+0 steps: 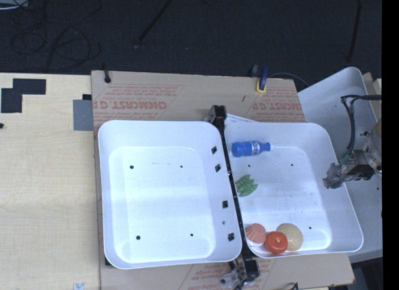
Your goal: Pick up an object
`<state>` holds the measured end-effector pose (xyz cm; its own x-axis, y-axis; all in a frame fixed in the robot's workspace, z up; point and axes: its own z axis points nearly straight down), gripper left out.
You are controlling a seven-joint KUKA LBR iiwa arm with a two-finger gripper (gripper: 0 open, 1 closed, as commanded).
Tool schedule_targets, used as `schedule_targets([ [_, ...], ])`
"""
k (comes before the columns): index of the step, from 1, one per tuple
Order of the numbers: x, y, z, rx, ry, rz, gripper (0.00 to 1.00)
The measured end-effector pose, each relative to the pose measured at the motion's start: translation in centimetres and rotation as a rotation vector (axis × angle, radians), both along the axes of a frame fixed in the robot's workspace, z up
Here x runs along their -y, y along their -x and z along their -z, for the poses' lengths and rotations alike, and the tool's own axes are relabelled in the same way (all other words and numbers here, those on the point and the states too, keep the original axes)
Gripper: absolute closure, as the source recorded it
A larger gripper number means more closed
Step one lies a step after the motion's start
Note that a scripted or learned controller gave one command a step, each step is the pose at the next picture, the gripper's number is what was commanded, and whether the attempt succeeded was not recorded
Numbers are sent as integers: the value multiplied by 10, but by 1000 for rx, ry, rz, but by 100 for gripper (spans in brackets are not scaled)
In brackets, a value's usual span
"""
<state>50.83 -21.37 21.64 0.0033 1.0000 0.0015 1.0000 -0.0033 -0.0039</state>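
Observation:
The right bin (312, 134) holds a blue bottle (250, 149) lying on its side near the back left. A small green leafy piece (246, 186) lies below it, near the divider. At the front of the bin sit a pink round piece (255, 233), a red-orange round piece (276, 242) and a tan ball (290, 235), close together. My gripper (336, 176) hangs at the bin's right rim, well to the right of all the objects. Nothing shows between its fingers.
The left bin (112, 158) stands beside the right one, joined by a black divider (227, 183). Both rest on a cardboard sheet (149, 98). A blue and yellow clamp (262, 80) sits at the cardboard's back edge. Cables hang at the right.

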Motion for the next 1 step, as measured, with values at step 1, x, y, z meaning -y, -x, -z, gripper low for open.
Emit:
schedule_targets([
  [1,0,33,-29,2,1,-1,100],
])
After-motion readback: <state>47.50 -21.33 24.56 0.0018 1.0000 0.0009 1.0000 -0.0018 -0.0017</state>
